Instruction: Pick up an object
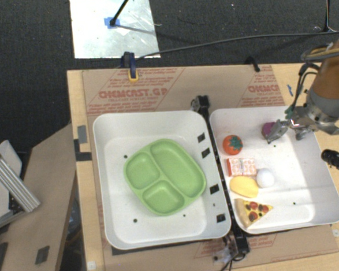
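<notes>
Two white bins on cardboard-topped bench, dark floor; claw state unclear.

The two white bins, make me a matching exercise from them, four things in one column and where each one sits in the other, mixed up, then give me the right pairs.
Things:
1. green three-compartment plastic plate
2. red round tomato toy
3. triangular pizza slice toy
4. small purple toy

Places:
A. right bin, front left corner
B. right bin, far side, next to the gripper
C. middle of the left bin
D. right bin, near the divider, above the red and white packet

Pairs: 1-C, 2-D, 3-A, 4-B
</notes>
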### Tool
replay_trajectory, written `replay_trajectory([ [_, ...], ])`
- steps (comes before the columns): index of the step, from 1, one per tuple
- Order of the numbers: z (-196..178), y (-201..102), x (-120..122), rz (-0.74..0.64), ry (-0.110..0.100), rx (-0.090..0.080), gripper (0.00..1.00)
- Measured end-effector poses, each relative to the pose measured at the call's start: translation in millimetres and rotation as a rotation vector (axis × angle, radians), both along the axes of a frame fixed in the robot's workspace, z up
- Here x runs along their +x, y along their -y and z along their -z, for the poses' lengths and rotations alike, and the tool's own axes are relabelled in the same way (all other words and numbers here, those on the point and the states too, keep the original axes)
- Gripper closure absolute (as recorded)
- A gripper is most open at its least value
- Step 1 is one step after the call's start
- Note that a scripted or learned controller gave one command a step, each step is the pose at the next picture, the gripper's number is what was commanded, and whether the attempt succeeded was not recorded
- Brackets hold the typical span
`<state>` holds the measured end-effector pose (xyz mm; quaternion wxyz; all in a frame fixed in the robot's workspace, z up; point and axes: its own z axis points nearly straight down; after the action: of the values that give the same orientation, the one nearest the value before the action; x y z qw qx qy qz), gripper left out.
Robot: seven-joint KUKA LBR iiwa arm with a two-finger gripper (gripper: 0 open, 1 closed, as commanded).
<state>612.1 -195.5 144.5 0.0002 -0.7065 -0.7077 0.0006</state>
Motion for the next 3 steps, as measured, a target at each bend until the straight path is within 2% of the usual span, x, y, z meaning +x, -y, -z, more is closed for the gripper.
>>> replay_trajectory([
  [1, 61.7, -3.9, -3.8, 0.000, -0.002, 0.001, 0.00],
  [2, 59.5, -3.9, -2.9, 0.000, 0.003, 0.000, 0.00],
  [3, 47.9, -3.8, -1.6, 0.000, 0.007, -0.001, 1.00],
])
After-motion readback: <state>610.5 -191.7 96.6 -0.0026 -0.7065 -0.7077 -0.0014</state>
